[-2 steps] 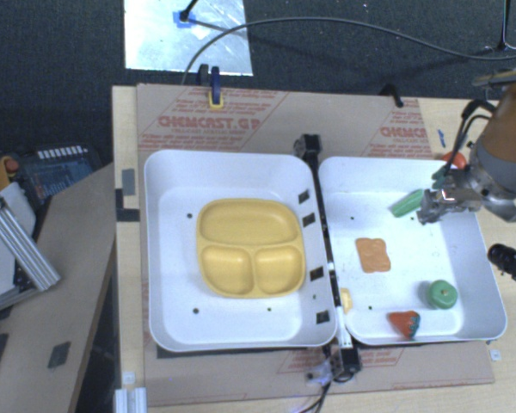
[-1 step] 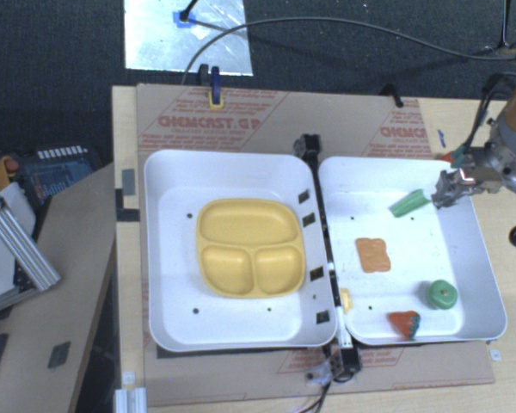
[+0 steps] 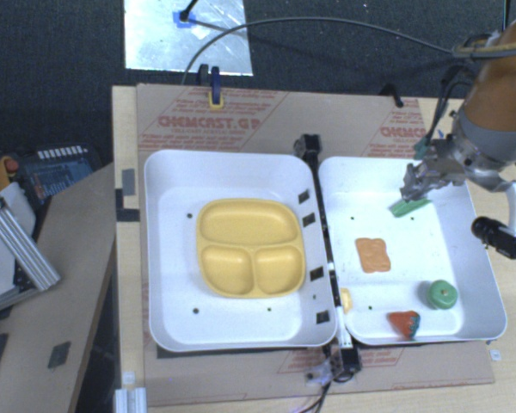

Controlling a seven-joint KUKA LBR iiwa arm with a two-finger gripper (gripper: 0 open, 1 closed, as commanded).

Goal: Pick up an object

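My gripper (image 3: 417, 189) hangs over the far part of the right bin (image 3: 482, 265). A flat green strip (image 3: 410, 206) sticks out from between its fingertips, tilted, and the fingers are closed on its upper end. Elsewhere in the right bin lie an orange toast-shaped piece (image 3: 372, 255), a round green object (image 3: 442, 294) and a red piece with a green end (image 3: 403, 323). A small yellow thing (image 3: 345, 299) sits at the bin's left wall.
The left bin (image 3: 168, 231) holds a yellow divided plate (image 3: 249, 248). A black clip-lined divider (image 3: 318, 231) separates the two bins. The arm's grey body (image 3: 499, 110) looms over the right bin's far right corner.
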